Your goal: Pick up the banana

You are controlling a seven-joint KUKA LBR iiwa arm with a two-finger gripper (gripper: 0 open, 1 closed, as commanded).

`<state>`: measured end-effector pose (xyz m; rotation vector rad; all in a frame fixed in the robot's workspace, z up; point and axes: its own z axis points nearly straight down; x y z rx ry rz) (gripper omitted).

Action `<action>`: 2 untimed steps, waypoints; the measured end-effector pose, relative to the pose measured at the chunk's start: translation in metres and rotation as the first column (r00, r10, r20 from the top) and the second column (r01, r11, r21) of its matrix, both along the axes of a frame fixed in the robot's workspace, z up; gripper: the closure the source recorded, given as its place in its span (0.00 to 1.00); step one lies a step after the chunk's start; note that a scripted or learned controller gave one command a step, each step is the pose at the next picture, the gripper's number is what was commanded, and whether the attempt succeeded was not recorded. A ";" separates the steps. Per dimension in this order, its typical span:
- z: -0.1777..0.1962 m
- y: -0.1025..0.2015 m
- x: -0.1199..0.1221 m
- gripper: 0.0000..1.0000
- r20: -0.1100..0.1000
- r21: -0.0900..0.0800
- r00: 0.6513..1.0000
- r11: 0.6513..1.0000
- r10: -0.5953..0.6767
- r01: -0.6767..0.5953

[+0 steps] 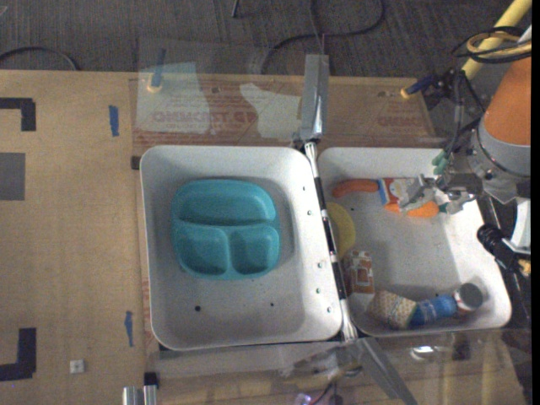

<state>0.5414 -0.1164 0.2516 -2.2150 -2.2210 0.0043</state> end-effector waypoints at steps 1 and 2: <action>-0.069 0.070 0.032 0.00 0.000 -0.001 0.999 0.999 -0.037 0.037; -0.129 0.000 -0.017 0.00 0.000 0.000 1.000 1.000 0.000 0.000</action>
